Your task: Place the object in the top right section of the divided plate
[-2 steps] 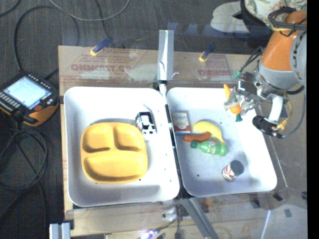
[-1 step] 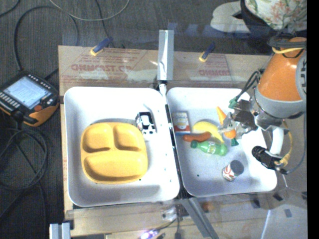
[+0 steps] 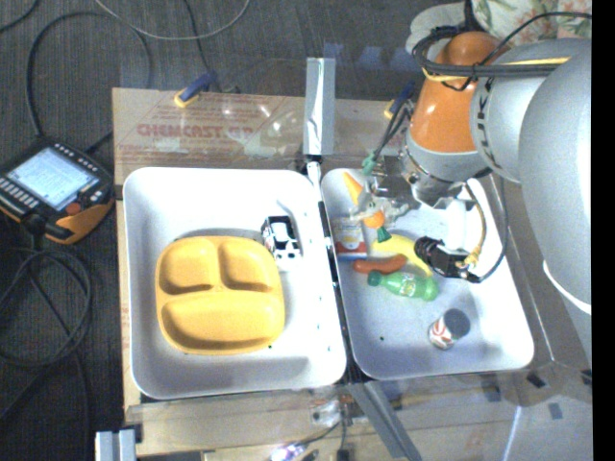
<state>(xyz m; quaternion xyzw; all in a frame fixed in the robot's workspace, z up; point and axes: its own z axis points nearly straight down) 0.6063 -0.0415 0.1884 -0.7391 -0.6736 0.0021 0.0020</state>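
Your claw (image 3: 378,200) is hanging low over the right bin (image 3: 500,353), at about 11 o'clock of that bin, with the grey arm (image 3: 538,113) and its orange band (image 3: 450,113) reaching in from 3 o'clock. How far it is open I can't tell you from this angle, and I can't tell you whether it is gripping anything either: it is sitting right on top of a crowd of small things.

You're looking at that crowd just below the claw, toward 6 o'clock from it. A small carton (image 3: 350,236) is standing against the bin's left wall. A red piece (image 3: 368,266) is lying just beside it. A green bottle (image 3: 405,285) is lying on its side, touching or nearly touching the red piece. Further down, at 5 o'clock from the claw and apart from the rest, a little red-and-white can (image 3: 441,332) is resting on the bin floor.

Over in the left bin (image 3: 144,200), the yellow divided plate (image 3: 221,339) is sitting near the middle. Its top right section (image 3: 252,269) is facing the 1 o'clock corner. A small black-and-white thing (image 3: 279,238) is lying on the bin floor just off that corner, close to the plate's rim but not on it.

Which of these loose things is the one to place, you can't tell; all of them are lying off the plate.
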